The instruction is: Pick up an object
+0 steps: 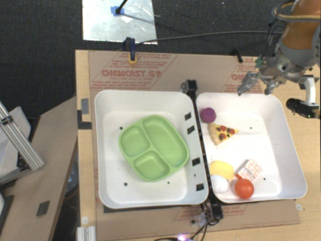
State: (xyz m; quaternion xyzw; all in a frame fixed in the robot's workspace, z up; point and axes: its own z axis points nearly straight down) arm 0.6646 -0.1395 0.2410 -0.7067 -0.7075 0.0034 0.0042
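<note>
Above right bin's far rim: fingers [243,88] spread apart, nothing between; gripper [257,86] hanging clear of contents. Below, inside right bin [288,134]: purple ball [208,115], pizza slice [222,132] beside it. Near corner: lemon [222,169], white egg [219,184], tomato [244,189], small packet [249,169]. Left bin [108,134]: green divided tray [153,147].

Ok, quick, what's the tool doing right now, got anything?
Tool: open, holding nothing, above the right bin's far edge.
</note>
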